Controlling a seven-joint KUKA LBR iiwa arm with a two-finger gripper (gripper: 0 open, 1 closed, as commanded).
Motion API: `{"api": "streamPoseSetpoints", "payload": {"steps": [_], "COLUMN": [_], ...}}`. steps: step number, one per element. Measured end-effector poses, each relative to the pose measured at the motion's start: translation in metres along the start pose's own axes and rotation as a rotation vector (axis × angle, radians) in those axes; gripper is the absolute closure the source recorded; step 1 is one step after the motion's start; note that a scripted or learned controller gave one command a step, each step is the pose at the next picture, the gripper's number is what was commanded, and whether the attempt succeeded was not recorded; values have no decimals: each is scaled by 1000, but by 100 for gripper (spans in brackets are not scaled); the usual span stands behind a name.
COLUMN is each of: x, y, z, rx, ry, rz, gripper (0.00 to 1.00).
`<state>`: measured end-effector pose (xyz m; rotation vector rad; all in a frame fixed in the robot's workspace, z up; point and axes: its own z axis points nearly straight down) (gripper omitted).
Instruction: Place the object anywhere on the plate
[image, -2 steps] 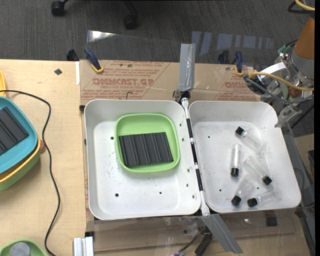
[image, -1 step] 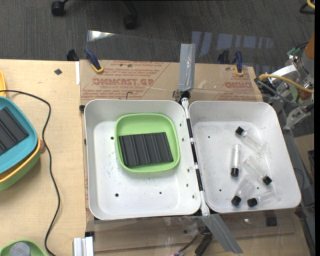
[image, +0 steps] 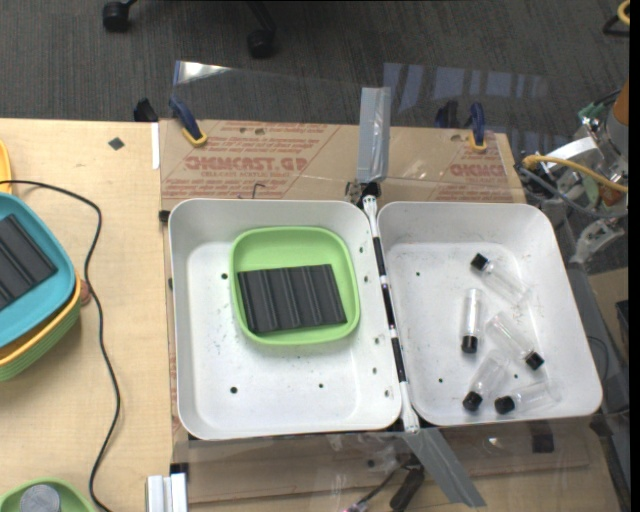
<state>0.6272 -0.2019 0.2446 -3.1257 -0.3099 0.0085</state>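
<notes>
Green plate (image: 293, 238) (a dark ribbed mat (image: 296, 298) covers its middle) sits in the left bin (image: 200, 340). Clear black-capped vials (image: 468, 320) lie scattered in the right bin (image: 430, 280), well apart from it. Judging by this, picking hasn't begun, so one vial needs grasping first. Cardboard (image: 260, 155) underlies both bins.

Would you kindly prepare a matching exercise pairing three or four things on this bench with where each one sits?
Things:
1. square green plate
2. clear plastic vials with black caps
3. ribbed dark grey mat
4. stacked blue and green plates

Places:
A. on the green plate
B. in the left white bin
C. on the wooden bench, far left
D. in the right white bin

Pairs: 1-B, 2-D, 3-A, 4-C
</notes>
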Motion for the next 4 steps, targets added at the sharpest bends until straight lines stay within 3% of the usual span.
{"api": "streamPoseSetpoints", "payload": {"steps": [1,2,4], "x": [1,-4,5], "y": [8,-49,-8], "z": [1,-32,-2], "rx": [-1,1,0], "ry": [1,1,0], "rz": [-3,-5,-1], "gripper": [0,0,0]}}
